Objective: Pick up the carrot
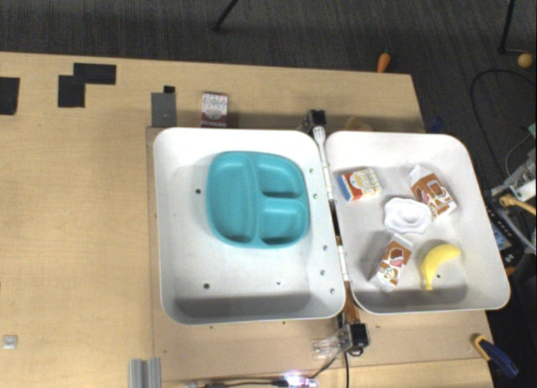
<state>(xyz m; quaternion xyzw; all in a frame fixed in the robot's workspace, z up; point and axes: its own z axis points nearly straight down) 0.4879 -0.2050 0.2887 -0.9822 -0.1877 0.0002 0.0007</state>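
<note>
A small orange object (383, 61) lies at the bench's far edge, beyond the bins; I cannot tell whether it is the carrot. The right bin (482, 235) holds a yellow banana (438, 262), a white crumpled item (408, 216), a small red and white carton (360, 183) and two brown and white packets (433, 192) (392, 264). In the left bin (180, 285) sits a teal divided plate (256, 198).
A small patterned box (215, 108) and a grey block (164, 107) stand behind the left bin. Black marks (84, 82) sit on the bench at far left. Cables and dark hardware (516, 189) lie just off the right bin's right side.
</note>
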